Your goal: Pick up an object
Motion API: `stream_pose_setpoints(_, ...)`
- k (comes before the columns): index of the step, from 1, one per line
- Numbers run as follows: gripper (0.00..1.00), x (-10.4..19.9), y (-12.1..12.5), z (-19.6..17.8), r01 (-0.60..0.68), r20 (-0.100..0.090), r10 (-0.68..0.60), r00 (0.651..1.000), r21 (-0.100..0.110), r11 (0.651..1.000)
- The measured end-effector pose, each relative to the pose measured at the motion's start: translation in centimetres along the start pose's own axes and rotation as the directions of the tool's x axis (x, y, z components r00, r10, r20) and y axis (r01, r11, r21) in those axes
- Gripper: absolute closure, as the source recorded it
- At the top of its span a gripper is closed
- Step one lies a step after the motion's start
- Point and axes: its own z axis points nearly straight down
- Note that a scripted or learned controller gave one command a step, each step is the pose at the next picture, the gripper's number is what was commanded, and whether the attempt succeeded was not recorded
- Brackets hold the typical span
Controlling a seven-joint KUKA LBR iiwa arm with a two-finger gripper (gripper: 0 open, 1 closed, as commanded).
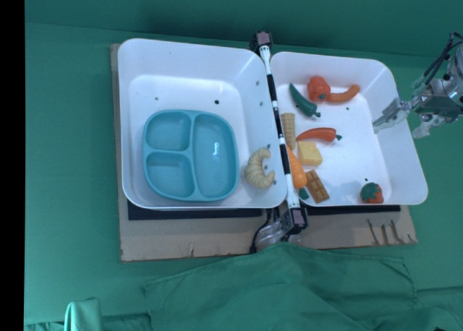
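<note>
My gripper [398, 128] hangs over the right rim of the right bin [394, 156], open, with nothing between its fingers. Inside that bin lie an orange pepper [317, 88], an orange sausage-shaped piece [346, 94], a green chili [304, 100], a red chili [317, 134], a waffle cone [289, 128], a yellow cheese block [310, 154], a carrot [296, 168], a brown chocolate bar [316, 186] and a red strawberry [372, 193]. Most of these toys crowd the bin's left half. The strawberry sits alone near the front right corner, below the gripper.
The left bin [145, 62] holds a blue divided plate [189, 155] and a croissant [259, 168] beside it. A black-and-white bar [273, 98] runs between the bins. Green cloth [289, 286] lies bunched in front of the bench.
</note>
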Motion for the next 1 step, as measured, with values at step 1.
stream_pose_setpoints(1, 1.0, -0.14, 0.06, -1.25, -0.004, 0.003, 0.004, 1.0, -0.007, 1.0)
